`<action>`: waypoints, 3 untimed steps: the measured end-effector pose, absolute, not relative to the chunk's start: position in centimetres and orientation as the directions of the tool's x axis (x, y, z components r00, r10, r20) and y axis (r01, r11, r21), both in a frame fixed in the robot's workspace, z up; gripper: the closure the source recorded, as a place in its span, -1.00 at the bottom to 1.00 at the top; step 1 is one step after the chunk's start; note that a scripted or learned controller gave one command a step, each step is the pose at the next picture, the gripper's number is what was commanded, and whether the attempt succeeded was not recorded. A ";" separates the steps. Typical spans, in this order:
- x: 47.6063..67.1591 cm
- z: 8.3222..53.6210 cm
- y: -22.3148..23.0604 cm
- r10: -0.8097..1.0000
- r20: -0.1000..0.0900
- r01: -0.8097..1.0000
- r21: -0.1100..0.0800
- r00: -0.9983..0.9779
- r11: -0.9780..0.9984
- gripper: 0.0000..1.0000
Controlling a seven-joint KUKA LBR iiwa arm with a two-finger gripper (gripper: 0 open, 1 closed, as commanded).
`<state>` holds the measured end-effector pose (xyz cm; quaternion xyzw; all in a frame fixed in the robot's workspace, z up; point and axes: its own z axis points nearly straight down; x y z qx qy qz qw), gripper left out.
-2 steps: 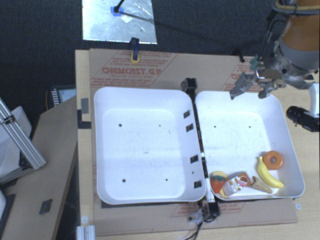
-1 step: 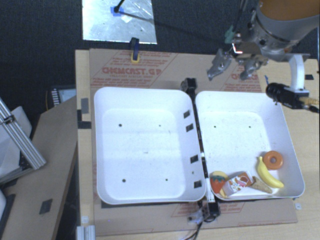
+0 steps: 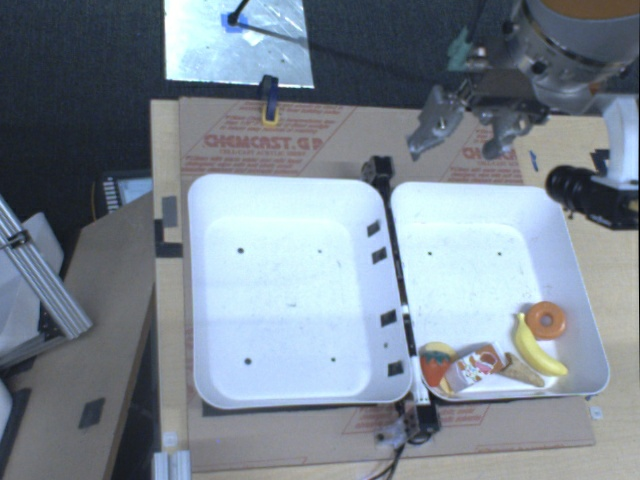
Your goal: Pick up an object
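I see the arm (image 3: 575, 13) coming in from the top right, grey body with the orange band at the very top of the view. The tool (image 3: 462, 135) hangs above the far rim of the right bin (image 3: 470, 203), over the cardboard sheet (image 3: 260, 133) rather than over the bin floor. Its 2 fingers (image 3: 430, 128) are spread apart with a clear gap and nothing between them.

All pickable things sit in the right bin, bunched in the near right corner, well apart from the tool:
- banana (image 3: 536, 348), lying along the near right wall, curved.
- orange ring-shaped thing (image 3: 546, 319), just beside the banana's upper end, touching or nearly so, can't tell which.
- small red and white packet (image 3: 472, 368), lying flat by the near wall.
- round orange and red thing (image 3: 436, 360), just left of the packet, against the divider side.
- tan wedge-shaped piece (image 3: 521, 371), between the packet and the banana.

Left bin (image 3: 280, 288) is beside it, the 2 bins joined by black clips (image 3: 379, 256) down the middle. A yellow and blue clamp (image 3: 270, 101) sits on the far edge of the cardboard, and a shiny metal plate (image 3: 238, 26) lies beyond it. Worktop (image 3: 605, 258) is pale wood, visible right of the bins.
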<state>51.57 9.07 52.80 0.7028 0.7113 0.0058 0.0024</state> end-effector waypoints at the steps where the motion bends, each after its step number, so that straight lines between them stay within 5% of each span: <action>1: 48.6 53.6 9.7 1.000 0.002 1.000 0.005 -0.006 0.006 -1.00; 3: 48.7 53.5 9.9 1.000 0.001 1.000 0.002 -0.007 0.007 -1.00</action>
